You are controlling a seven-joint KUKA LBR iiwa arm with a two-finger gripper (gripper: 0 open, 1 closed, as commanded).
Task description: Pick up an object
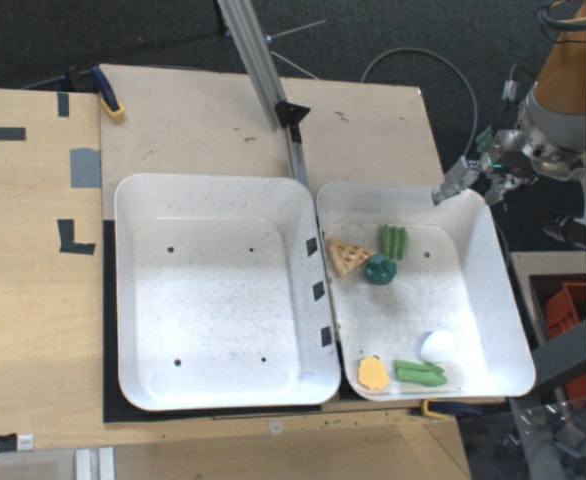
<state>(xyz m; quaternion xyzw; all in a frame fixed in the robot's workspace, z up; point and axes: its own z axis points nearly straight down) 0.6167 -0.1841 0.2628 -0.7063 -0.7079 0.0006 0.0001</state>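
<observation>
The right bin [493,268] holds several small objects. A tan wedge like a pizza slice [348,257] lies near its left wall, with a dark teal round piece [380,270] beside it and a green ribbed piece [393,241] just behind. Near the front lie a white ball [438,346], a green pod [419,372] and a yellow-orange piece [373,373]. My gripper [460,180] hangs over the bin's far right corner, above the rim and well away from every object. Nothing shows in its grasp.
The left bin [133,268] sits beside the right one, with black clips on the shared wall. A slanted metal pole [258,53] rises behind the bins. A cable loops on the bench at the back right.
</observation>
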